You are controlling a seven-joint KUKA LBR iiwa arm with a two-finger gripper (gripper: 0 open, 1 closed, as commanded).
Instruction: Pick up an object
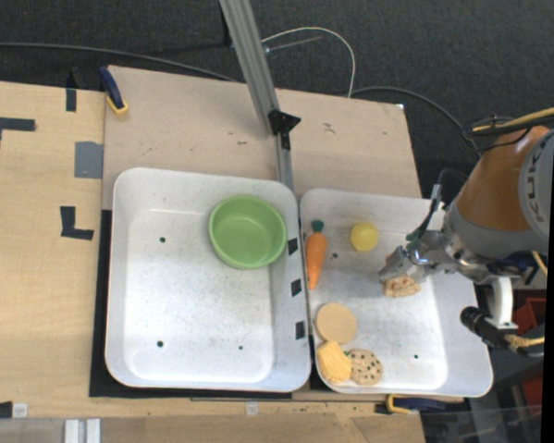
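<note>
My gripper (398,266) hangs low over the right bin (454,369), reaching in from the right. Directly beneath its tip lies a small tan and white food piece (403,287); whether the two touch is unclear. In the same bin lie a yellow ball (364,236), an orange carrot (314,255) along the left wall, a round tan disc (336,322), a yellow ridged piece (334,362) and a chocolate chip cookie (366,367). A green bowl (247,231) stands upright in the left bin (126,282), near its back right corner.
A slanted metal pole (256,62) rises behind the seam between the bins. Blue and yellow clamps sit at the board's back left corner (113,90) and front edge (402,405). Cables run across the dark floor behind.
</note>
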